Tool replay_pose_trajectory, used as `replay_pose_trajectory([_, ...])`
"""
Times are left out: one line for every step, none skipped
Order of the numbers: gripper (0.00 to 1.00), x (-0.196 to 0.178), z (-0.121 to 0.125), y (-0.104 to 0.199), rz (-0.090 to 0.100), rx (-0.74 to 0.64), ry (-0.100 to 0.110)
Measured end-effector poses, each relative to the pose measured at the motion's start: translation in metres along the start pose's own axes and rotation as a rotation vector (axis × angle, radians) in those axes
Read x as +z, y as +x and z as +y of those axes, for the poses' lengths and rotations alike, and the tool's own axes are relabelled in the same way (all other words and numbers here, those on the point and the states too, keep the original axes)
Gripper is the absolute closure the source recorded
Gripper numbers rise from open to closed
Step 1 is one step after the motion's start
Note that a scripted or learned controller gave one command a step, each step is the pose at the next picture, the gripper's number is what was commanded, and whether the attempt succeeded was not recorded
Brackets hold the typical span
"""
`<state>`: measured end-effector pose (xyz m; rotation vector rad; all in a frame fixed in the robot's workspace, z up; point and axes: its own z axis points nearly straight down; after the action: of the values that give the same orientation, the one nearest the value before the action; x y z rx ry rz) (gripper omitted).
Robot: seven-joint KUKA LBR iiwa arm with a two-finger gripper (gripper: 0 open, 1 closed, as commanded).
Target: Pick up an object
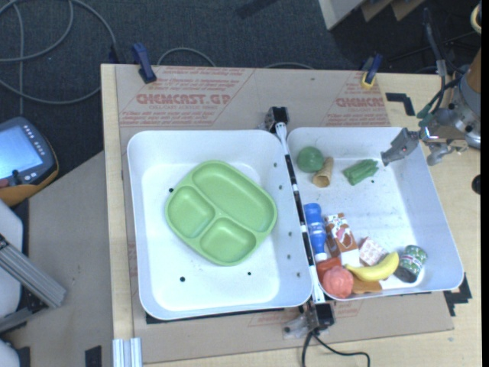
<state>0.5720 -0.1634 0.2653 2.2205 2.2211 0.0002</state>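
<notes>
1. The gripper (416, 145) hangs over the right bin's (428, 212) upper right edge; fingers spread apart, holding nothing.
2. A green object (360, 171) lies in that bin, just left of it.

Glossy white plastic bins (153, 205), matt green plate (221, 212)

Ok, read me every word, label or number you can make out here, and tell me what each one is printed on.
"CHEMCAST GP" in red, repeated, partly cut off: brown protective sheet under the bins.
Print on the small cartons, the blue bottle and the can: too small to read.
</notes>
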Motion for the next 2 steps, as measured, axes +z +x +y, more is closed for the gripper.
replay_pose_trajectory([0.00, 0.127, 0.095, 0.041, 0.003, -0.006, 0.005])
replay_pose_trajectory([0.00, 0.077, 0.096, 0.091, 0.000, -0.005, -0.005])
